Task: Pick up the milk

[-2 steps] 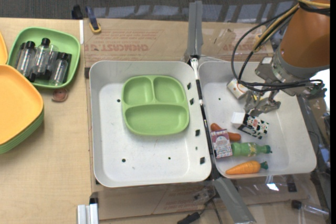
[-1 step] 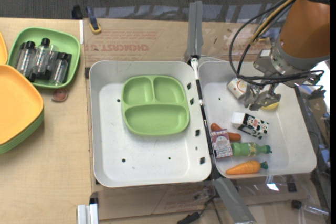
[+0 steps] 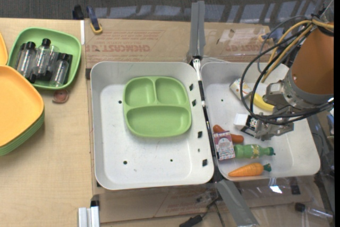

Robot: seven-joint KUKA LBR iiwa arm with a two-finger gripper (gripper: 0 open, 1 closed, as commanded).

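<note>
The milk (image 3: 224,145) is a small carton, white with a red end, lying flat at the left side of the right bin (image 3: 303,167), against the divider. My gripper (image 3: 258,128) hangs over the middle of the right bin, to the right of the carton and a little behind it, with a clear gap between them. Nothing shows held in it. The arm's orange band (image 3: 316,61) and looping cables cover the bin's back right part.
A green bottle (image 3: 254,151) lies just right of the milk, with an orange carrot (image 3: 247,169) in front of it. A small orange-red piece (image 3: 229,133) sits behind the carton. A banana (image 3: 262,104) and a white item (image 3: 239,87) lie further back. The left bin (image 3: 106,167) holds a green divided plate (image 3: 157,106).
</note>
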